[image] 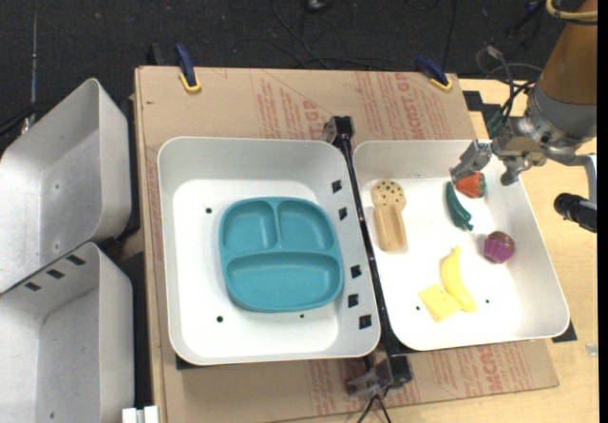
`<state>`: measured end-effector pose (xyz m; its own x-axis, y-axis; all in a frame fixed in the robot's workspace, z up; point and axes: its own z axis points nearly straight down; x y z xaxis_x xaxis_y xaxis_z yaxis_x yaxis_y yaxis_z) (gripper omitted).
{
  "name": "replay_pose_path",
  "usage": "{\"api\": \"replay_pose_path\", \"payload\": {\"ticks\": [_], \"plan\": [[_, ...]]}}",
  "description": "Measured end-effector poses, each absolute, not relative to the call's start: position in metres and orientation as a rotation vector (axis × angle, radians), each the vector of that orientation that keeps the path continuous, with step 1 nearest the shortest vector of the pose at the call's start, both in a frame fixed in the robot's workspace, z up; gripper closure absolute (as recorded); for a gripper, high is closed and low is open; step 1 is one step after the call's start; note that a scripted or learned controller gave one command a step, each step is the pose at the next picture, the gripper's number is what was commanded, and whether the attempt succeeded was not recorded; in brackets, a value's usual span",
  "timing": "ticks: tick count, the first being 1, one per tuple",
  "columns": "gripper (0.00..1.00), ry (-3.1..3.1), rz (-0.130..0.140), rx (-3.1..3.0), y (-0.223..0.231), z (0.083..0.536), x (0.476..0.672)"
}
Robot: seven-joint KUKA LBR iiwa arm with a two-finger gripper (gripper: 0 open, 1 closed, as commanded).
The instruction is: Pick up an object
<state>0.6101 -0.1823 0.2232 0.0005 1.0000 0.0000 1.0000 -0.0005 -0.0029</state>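
My gripper hangs over the far right part of the right bin, open, with nothing between its fingers. Its left finger is just above a small red-orange object. A dark green curved piece lies right beside that object. Nearer the front are a purple round object, a yellow banana and a yellow block. A tan wooden brush-like piece lies at the bin's left side.
The left bin holds a teal divided plate. A black divider runs between the bins. Two spare white bins stand off the bench at the left. Clamps hold the board's far edge.
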Motion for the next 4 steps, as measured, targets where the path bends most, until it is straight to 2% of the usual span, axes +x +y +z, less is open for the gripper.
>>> {"api": "replay_pose_path", "payload": {"ticks": [2,3,4], "plan": [[0.00,-2.218,0.003,-2.221,-0.187,0.115,0.599],[1.00,-2.223,-0.002,-2.225,-0.188,0.128,0.601],[1.00,-2.226,-0.003,-2.222,-0.188,0.171,0.605]]}}
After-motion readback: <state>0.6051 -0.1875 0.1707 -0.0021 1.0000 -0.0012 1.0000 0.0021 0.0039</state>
